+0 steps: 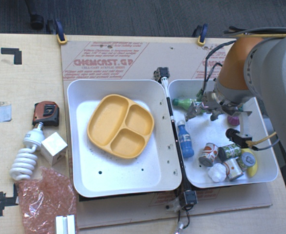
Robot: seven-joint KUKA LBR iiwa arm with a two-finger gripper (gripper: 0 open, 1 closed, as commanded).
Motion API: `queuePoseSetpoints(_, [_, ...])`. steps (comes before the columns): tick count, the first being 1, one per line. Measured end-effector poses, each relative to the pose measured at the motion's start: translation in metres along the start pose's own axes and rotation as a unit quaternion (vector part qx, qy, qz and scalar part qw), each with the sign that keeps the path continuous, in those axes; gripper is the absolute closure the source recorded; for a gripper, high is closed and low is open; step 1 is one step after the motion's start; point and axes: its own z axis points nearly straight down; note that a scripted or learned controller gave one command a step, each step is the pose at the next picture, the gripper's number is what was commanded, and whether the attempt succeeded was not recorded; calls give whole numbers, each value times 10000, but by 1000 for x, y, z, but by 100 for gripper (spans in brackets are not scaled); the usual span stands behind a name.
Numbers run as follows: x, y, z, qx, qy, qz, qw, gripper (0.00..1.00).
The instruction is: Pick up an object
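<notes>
the fingers [216, 112] hang in the right bin [272, 172]; whether they are open or closed i cannot tell. a green bottle [184, 102] lies just beside them, a blue bottle [184, 140] below-left. best to centre over one item, away from the bin wall, before closing.

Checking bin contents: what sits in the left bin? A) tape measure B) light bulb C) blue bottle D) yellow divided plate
D: the yellow divided plate lies alone in the left bin.
</notes>
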Motion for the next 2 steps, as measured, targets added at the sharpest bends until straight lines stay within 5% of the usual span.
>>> queuePoseSetpoints(1, [-37, 40, 2, 50, 7, -6, 10000, 0])
queuePoseSetpoints(2, [-17, -20, 0, 1, 2, 19, 10000, 0])
